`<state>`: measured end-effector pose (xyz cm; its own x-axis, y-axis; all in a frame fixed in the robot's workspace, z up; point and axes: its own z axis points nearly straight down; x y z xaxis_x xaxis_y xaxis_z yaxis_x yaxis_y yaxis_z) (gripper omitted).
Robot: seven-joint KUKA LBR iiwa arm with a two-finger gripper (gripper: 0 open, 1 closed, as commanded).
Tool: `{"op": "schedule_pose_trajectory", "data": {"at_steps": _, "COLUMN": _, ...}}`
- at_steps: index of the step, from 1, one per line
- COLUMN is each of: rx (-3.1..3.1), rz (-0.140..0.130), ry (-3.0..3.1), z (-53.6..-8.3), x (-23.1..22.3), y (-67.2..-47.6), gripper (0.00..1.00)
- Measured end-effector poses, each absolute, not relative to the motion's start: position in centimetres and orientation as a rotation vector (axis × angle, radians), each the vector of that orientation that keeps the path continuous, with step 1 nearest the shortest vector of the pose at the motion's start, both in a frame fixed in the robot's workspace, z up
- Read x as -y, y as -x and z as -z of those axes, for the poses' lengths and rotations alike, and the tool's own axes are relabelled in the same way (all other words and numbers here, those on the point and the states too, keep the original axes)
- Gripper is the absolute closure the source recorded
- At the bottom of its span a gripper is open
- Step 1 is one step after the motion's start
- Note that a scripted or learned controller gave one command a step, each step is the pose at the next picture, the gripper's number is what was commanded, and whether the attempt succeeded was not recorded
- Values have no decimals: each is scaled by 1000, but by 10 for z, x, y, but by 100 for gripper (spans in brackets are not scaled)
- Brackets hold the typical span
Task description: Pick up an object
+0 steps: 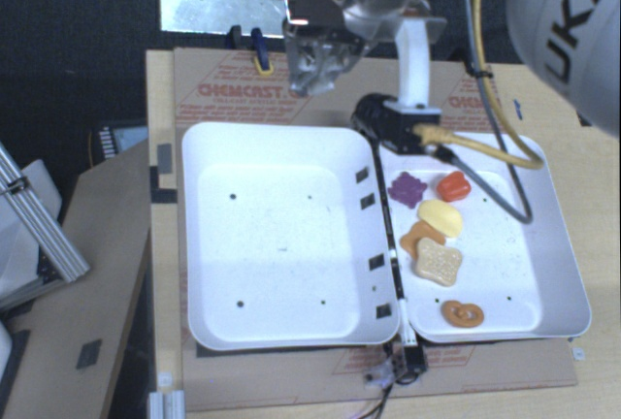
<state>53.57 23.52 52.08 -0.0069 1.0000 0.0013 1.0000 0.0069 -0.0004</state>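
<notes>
My gripper (313, 70) hangs high over the cardboard behind the far edge of the left bin (209, 213), well apart from every object. The right bin (543, 252) holds several small toy foods along its left side: a purple piece (408, 186), a red piece (453, 184), a yellow piece (440, 215), an orange piece (417, 237) partly under a toast slice (439, 263), and a brown pretzel (463, 313) near the front. Nothing shows hanging below the gripper.
The two bins meet at a black-clipped divider (383, 223). A yellow cable (490, 141) loops over the right bin's back part. Blue and yellow clamps (258, 48) sit at the cardboard's far edge.
</notes>
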Motion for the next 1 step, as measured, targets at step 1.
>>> {"op": "schedule_pose_trajectory", "data": {"at_steps": 1, "rx": 2228, "rz": 2, "ry": 2214, "z": -536, "x": -234, "y": -488, "gripper": 100}}
